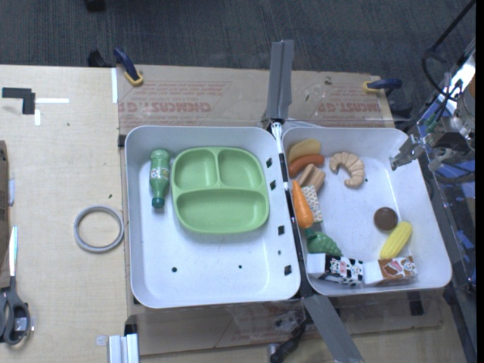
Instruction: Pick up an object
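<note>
I see the end effector at the right bin's upper right rim. That bin holds a croissant, corn and carrot; the left bin holds a green tray.

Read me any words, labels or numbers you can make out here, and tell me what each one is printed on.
Red print on the cardboard sheet behind the bins: appears upside down, too blurred to read.
Label on the green bottle: too small to read.
Orange carton: print is unreadable.
Black-and-white carton: print is unreadable.
</note>
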`<act>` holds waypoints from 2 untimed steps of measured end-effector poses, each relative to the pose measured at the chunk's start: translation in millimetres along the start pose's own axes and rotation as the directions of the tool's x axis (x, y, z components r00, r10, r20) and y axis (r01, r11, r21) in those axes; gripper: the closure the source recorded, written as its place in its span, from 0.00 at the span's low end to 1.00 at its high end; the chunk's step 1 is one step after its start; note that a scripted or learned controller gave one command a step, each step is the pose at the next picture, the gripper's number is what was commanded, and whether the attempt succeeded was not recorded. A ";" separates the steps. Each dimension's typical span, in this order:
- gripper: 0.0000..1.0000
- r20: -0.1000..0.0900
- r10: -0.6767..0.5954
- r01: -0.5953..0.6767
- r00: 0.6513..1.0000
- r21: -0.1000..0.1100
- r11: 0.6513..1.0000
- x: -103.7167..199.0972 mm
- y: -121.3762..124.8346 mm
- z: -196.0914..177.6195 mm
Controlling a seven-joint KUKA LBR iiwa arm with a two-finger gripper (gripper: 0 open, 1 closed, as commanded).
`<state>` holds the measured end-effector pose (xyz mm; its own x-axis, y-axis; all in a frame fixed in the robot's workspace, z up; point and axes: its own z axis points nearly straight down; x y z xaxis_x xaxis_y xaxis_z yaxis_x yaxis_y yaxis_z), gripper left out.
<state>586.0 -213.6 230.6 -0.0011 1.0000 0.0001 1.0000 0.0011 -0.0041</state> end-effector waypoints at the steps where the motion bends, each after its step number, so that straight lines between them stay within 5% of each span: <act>1: 0.00 0.001 -0.472 0.472 0.881 -0.002 0.881 33.9 20.4 23.2; 2: 0.00 0.002 -0.426 0.426 0.905 -0.005 0.905 48.7 66.4 136.0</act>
<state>651.8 -164.9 94.4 -0.4273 0.9041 -0.0005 0.9041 0.4273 0.0008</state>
